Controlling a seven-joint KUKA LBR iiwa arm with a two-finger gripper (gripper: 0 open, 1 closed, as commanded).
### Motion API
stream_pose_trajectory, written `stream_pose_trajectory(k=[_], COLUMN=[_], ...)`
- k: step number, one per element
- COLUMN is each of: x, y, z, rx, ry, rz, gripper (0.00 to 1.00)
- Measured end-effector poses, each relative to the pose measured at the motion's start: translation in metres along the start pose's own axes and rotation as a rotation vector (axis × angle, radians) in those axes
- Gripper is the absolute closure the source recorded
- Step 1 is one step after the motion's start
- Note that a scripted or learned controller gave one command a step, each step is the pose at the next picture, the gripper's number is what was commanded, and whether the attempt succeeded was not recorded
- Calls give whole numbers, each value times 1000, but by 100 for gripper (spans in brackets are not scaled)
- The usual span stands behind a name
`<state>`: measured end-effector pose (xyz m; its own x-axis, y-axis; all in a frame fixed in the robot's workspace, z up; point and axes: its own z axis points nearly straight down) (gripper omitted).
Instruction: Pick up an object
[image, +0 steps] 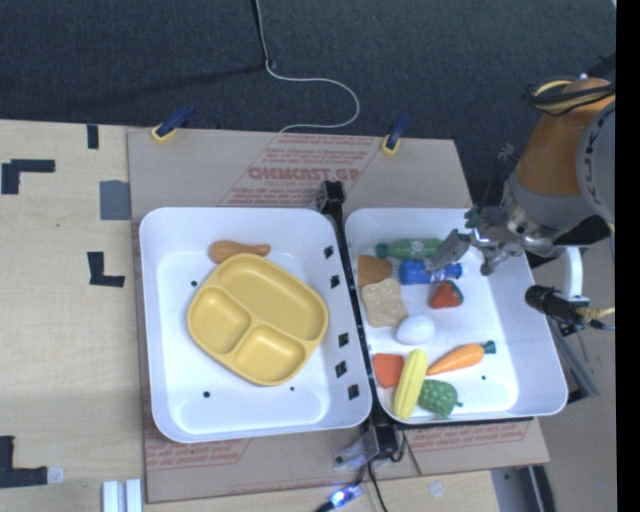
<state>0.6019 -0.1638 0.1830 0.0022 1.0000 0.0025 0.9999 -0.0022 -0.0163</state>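
The right bin (530, 390) holds toy food: a green bottle (404, 248), a blue block (418, 271), a red strawberry (446, 294), a brown bread piece (374, 269), a cracker slice (384, 303), a white egg (415, 328), a carrot (459, 359), a corn cob (409, 382), a red piece (388, 368) and broccoli (438, 398). My gripper (468, 254) hangs over the bin's upper right part, above the blue block and strawberry. Its fingers are spread, with nothing between them.
The left bin (160, 330) holds a yellow divided plate (258, 318) and a toy drumstick (238, 250). Cardboard lies under both bins, with clamps (172, 123) at its far edge. The arm's orange band (560, 140) sits at the right.
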Motion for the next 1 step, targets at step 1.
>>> stream_pose_trajectory(k=[1], x=[0], y=[3], z=[-9], rx=[-15], ry=[-3], rz=[-3], gripper=[0])
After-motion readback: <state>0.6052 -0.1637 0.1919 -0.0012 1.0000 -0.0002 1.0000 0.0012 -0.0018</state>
